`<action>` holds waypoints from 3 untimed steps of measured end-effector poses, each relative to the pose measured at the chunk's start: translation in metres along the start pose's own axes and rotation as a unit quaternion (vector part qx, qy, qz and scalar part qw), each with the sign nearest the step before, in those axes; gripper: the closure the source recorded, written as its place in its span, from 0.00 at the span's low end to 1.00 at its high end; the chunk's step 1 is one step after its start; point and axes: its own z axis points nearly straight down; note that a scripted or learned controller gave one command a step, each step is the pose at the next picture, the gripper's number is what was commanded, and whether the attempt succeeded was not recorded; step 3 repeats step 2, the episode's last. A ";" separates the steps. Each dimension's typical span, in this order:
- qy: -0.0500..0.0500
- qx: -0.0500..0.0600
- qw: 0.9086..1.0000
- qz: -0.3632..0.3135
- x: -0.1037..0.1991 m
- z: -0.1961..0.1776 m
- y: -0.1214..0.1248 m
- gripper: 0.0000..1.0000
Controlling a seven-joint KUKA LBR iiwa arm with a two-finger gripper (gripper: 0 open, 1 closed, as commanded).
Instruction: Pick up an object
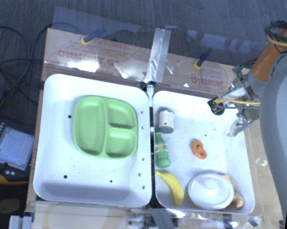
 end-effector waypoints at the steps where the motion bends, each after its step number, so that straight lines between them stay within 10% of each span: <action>1: -0.003 -0.001 1.000 -0.002 0.000 -0.009 0.000 1.00; 2: -0.003 -0.001 1.000 -0.002 0.000 -0.008 -0.001 0.00; 3: -0.003 -0.001 1.000 -0.002 0.000 -0.008 -0.001 0.00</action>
